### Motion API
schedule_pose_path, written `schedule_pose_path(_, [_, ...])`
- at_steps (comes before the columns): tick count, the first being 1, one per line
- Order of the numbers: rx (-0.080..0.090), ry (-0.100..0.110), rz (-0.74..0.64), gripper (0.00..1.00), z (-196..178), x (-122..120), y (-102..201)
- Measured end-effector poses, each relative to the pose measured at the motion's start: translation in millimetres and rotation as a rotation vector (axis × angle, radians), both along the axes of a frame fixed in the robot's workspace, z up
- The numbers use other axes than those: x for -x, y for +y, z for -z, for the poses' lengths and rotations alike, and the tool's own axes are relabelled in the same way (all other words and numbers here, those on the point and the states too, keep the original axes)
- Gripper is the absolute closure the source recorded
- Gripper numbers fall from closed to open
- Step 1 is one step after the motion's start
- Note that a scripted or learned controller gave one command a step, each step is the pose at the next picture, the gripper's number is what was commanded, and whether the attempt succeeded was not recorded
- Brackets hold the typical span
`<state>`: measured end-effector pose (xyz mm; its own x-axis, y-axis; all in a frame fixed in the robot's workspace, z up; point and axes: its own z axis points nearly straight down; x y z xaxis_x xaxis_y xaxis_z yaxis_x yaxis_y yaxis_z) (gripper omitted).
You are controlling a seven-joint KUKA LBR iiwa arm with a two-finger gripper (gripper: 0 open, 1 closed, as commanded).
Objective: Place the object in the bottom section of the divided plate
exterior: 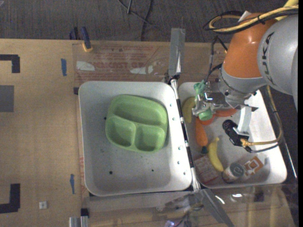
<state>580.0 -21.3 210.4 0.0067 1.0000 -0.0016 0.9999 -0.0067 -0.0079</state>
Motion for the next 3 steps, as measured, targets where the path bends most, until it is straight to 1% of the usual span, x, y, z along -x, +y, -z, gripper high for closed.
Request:
schedule_pose_path(1, [-0.001,-0.004,-0.166,1.0,-18,-11,59])
schedule_pose_path(2, [-0.002,-0.005,-0.369,1.0,1,-34,105])
schedule_pose_path(3, [-0.002,-0.005,-0.369,0.0,1,-34,105])
